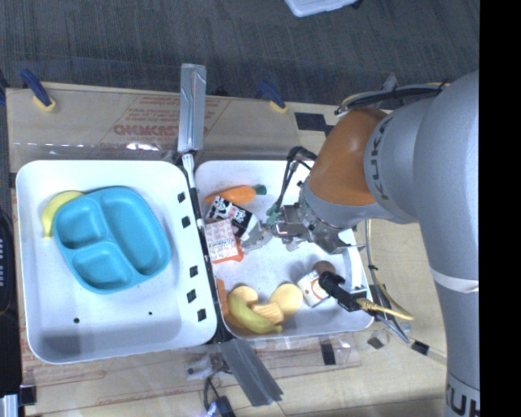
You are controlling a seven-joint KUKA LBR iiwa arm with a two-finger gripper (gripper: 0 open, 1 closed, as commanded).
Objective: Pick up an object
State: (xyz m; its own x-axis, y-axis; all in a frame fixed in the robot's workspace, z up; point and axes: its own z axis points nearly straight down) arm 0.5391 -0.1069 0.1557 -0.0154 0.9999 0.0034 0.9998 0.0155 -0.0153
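End effector (259,234) low in right bin (269,175), finger state unclear, beside red-white packet (221,242) and carrot (234,195).

— What can you not make out here?

— The arm (383,163) covers the right bin's (244,173) far right corner, and you lose the gripper's fingers under the wrist. The yellow thing (55,208) is mostly under the blue tray (110,236), so you cannot name it.

— And at the edges?

— The white object (319,6) is cut by the top edge. The print on the small packet (220,241) is too small for you to read.
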